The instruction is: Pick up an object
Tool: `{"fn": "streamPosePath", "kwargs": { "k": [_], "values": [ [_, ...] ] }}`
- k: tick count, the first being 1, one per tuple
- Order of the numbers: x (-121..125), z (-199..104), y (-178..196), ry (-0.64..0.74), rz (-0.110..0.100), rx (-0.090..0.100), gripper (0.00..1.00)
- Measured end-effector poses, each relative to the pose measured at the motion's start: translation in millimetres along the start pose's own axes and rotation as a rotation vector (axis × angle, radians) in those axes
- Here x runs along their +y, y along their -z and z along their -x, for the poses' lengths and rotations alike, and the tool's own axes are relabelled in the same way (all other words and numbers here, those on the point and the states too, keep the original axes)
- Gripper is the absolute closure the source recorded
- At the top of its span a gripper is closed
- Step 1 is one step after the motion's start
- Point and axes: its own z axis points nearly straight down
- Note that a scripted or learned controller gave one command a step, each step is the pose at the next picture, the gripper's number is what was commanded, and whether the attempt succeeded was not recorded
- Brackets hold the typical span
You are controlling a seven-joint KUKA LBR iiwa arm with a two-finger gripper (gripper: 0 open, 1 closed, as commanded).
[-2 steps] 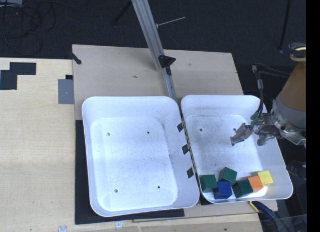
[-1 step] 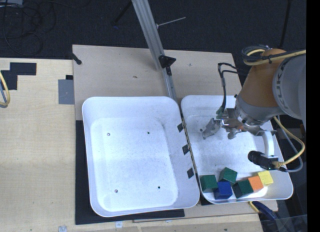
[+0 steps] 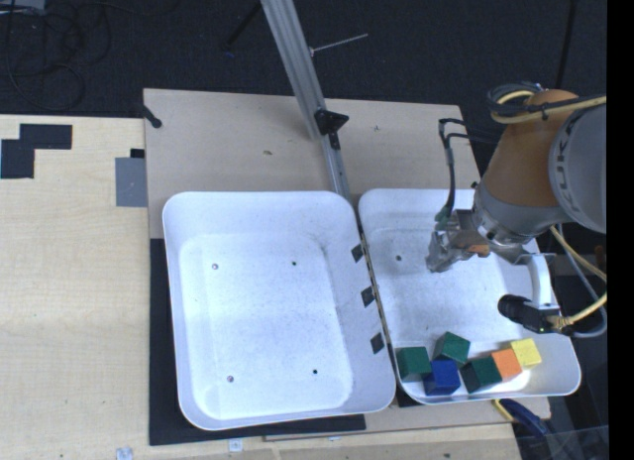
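**Clerk:** Entry one. Where were you, and in what state?

**Arm:** My gripper hung over the upper part of the right bin, above bare floor, with nothing seen between the fingers. Whether my jaws stood wide or narrow, I could not tell; they were too small and dark against the wrist.

**Clerk:** Entry two. The goods?

**Arm:** Six blocks, all in the right bin, crowded against its near rim. By colour: three green, namely the green block at left, the green block at top and the dark green block; one blue block; one orange block; one yellow block. Several touched their neighbours.

**Clerk:** Why heaped so?

**Arm:** My judgement only: they looked to have slid or been dropped toward that rim. The crowding left little room for fingers beside any one block.

**Clerk:** Entry three. Bins?

**Arm:** Two, side by side. The left bin showed its speckled white floor.

**Clerk:** Task status?

**Arm:** Nothing picked up. The blocks lay well apart from my gripper, nearer the camera.
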Motion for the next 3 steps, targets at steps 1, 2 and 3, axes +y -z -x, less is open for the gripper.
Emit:
{"fn": "streamPosePath", "kwargs": {
  "k": [1, 2, 3],
  "values": [
    [-2, -50, 107, 0.005, 0.008, 0.001, 1.0],
    [-83, -72, 97, -0.001, -0.005, 0.002, 1.0],
    [-95, -135, 117, 0.009, 0.002, 0.002, 1.0]
  ]
}}
